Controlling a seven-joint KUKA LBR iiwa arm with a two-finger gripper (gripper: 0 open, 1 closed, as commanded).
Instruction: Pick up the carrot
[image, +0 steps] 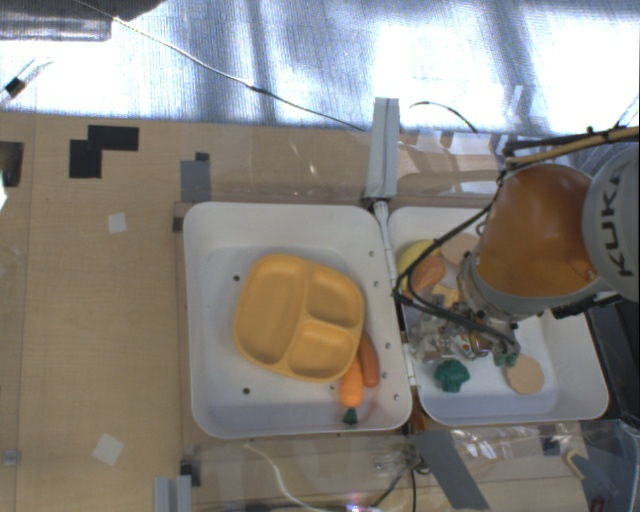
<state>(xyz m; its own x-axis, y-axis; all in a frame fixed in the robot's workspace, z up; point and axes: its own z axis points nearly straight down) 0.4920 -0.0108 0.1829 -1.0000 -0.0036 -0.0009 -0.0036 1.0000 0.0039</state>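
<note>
You see the small orange plastic carrot (352, 385) with green tip in the left white shallow bin (205, 300), touching the lower right corner of the yellow plastic tray with 3 compartments (298, 316). A reddish sausage-shaped toy (368, 361) lies just right of this tray, beside the carrot. The tool (462, 335) hangs well right of the tray, over the right bin (580, 385), near a green broccoli toy (452, 374); its state you cannot tell.
</note>
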